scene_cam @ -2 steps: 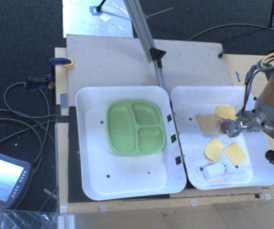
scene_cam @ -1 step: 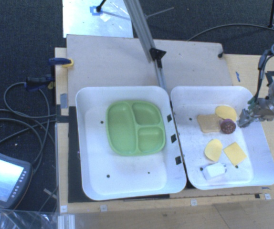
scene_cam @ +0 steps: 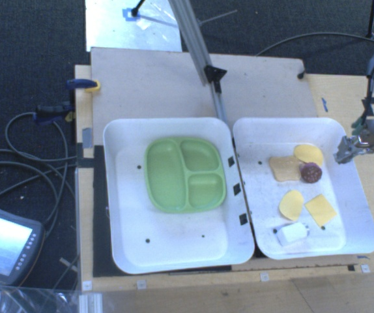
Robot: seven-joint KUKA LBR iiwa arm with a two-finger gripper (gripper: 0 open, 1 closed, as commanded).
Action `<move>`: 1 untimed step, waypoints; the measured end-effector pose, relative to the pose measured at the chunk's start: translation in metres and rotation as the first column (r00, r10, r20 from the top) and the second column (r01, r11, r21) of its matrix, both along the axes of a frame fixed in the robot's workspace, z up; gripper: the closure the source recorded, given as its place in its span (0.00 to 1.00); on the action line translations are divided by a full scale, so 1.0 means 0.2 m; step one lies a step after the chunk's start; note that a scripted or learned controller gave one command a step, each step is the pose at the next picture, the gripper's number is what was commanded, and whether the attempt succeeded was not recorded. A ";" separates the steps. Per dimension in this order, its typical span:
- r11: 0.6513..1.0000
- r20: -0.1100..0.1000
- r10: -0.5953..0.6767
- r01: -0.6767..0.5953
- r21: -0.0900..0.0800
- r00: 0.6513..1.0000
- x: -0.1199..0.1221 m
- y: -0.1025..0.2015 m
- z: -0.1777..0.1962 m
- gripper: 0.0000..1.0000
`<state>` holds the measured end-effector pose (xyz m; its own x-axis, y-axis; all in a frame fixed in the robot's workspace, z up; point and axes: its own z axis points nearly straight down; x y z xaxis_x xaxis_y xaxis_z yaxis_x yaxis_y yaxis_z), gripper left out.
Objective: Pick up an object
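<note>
Two white bins sit side by side on your bench. The left bin point(scene_cam: 128, 240) holds a green divided plate point(scene_cam: 186, 174), lying flat near the middle with its three compartments bare. The right bin point(scene_cam: 359, 233) holds the loose pieces you could pick from: a tan cracker-like square point(scene_cam: 283, 168), a yellow oval chip point(scene_cam: 309, 153) just behind it, a dark red round slice point(scene_cam: 311, 172) touching the cracker's right edge, another yellow oval point(scene_cam: 291, 205) nearer the front, a yellow square slice point(scene_cam: 320, 210) just beside that, and a small white block point(scene_cam: 292, 233) at the front.

Your gripper point(scene_cam: 343, 152) hangs at the right bin's far right rim, beside the yellow chip and the red slice but apart from both. Nothing shows between its fingers; whether they are spread or closed you cannot tell, since the tip is small and blurred there.

A grey metal pole point(scene_cam: 197, 38) slants down from the top and ends at the gap between the bins. Cables, a blue clamp point(scene_cam: 83, 83) and a handheld screen unit point(scene_cam: 4, 243) lie off the bench to the left. The arm itself is cut off by the right edge.
</note>
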<state>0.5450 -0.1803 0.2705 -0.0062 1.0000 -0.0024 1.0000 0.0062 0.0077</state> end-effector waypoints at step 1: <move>1.000 -0.006 0.004 -0.004 0.004 1.000 0.01 0.27 -0.06 1.00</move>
